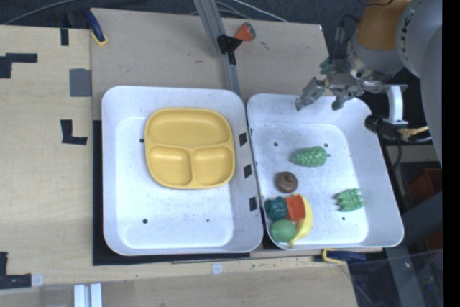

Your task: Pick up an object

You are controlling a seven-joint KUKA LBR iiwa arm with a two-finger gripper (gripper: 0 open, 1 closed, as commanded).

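1. Two shallow white bins side by side on the bench: left bin (122,154), right bin (374,176), rims touching in the middle.
2. Left bin: one yellow divided plate (190,147), three compartments, lying flat in the upper half of the bin.
3. Right bin, counted left to right: one dark green piece (275,208), one light green round fruit (283,230), one brown round item (287,181), one red-orange block (295,207), one yellow banana-shaped piece (305,221), one green bumpy oval (310,156), one smaller green ridged piece (348,199). Seven things total.
4. Five of them bunch at the near-left corner of the right bin: dark green, red-orange, light green and banana touching; brown one just above the cluster. Exact toy types hard to make out, probably play food.
5. Green bumpy oval sits mid-bin, apart from the rest; ridged piece is near the right wall.
6. Arm enters from the right, orange band at top right, wrist bent down toward the far rim of the right bin.
7. Gripper (321,98) over the far wall of the right bin, fingers spread apart, nothing between them, well apart from every item.
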